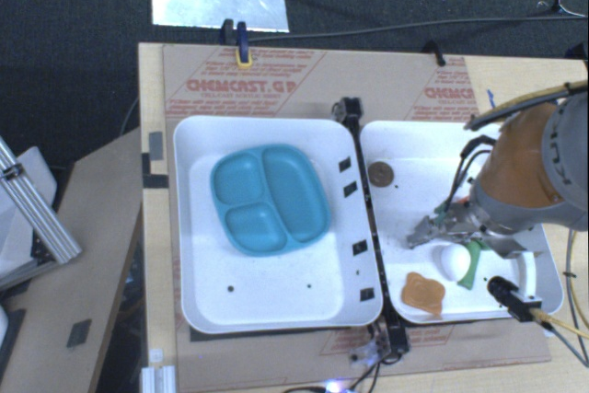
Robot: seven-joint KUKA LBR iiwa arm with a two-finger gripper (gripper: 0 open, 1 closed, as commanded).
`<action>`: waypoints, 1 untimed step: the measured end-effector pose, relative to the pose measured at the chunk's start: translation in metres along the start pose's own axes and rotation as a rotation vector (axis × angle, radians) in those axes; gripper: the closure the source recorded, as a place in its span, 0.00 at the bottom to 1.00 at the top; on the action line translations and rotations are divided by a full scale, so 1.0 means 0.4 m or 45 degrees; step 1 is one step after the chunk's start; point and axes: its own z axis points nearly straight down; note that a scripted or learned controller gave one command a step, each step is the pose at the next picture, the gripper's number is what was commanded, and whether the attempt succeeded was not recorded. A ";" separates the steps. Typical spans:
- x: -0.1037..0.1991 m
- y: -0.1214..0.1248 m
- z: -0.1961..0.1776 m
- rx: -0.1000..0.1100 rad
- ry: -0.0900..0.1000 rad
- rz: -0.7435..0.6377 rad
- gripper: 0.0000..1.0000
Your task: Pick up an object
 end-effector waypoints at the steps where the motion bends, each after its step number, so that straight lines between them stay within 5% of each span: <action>1: 0.000 0.003 -0.030 -0.005 -0.001 -0.001 1.00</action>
